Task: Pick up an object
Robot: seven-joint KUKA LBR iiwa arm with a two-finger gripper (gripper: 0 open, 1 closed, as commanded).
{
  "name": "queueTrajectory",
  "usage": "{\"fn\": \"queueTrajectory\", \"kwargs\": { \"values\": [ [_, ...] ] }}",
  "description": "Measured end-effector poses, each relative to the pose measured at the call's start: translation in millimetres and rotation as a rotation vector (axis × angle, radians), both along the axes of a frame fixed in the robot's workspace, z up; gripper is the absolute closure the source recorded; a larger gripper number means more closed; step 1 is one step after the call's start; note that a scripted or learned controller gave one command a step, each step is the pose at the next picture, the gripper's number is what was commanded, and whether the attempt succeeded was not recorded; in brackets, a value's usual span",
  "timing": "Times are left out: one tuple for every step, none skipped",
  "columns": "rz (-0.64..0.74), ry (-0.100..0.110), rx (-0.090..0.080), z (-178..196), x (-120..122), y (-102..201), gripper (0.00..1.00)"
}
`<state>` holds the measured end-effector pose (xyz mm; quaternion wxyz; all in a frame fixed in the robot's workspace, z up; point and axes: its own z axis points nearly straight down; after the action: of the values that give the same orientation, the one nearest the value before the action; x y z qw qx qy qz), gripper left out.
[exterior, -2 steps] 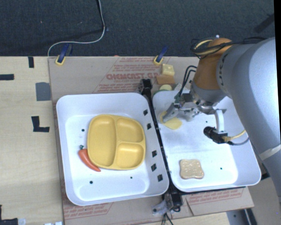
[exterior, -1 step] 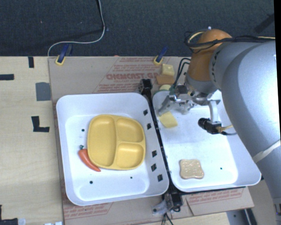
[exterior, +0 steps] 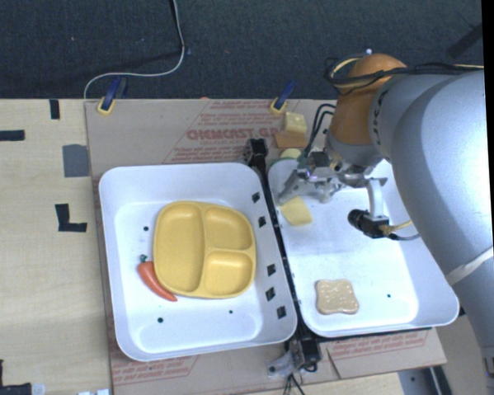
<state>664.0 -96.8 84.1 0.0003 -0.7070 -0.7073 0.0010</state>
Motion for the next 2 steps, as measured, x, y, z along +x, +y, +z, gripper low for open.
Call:
{"fn": "queueTrajectory", "kwargs": {
  "values": [
    [0.000,-0.001,0.000,0.2,4.1,-8.8,0.00],
    [0.000,0.001,-0.005,0.4,3.5,0.9,0.00]
  ]
}}
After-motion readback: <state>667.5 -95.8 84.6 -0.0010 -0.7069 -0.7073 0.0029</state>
